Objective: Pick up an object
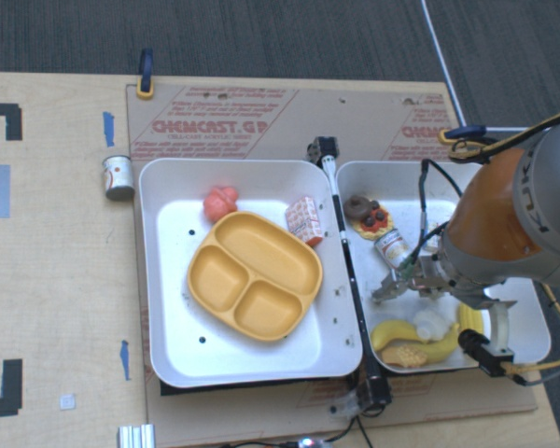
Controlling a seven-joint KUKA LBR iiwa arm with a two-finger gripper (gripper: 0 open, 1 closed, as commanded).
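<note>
while we are reaching into the right bin (534,317), our jaws (392,289) are low near the small bottle (392,246); we cannot tell if they are spread, so we are lining up slowly.

Arm: one grey arm (541,194) reaches in from the right side of the view, its bulk hanging over the right-hand bin.
Band: a wide orange band (490,217) wraps the arm just above the wrist.
Wrist: bent downward and toward the left, with dark cables looping beside it.
Gripper: the gripper (392,287) points left and down, low inside the right bin.
Fingers: thin metal tips; their spacing is too small to make out.
</note>
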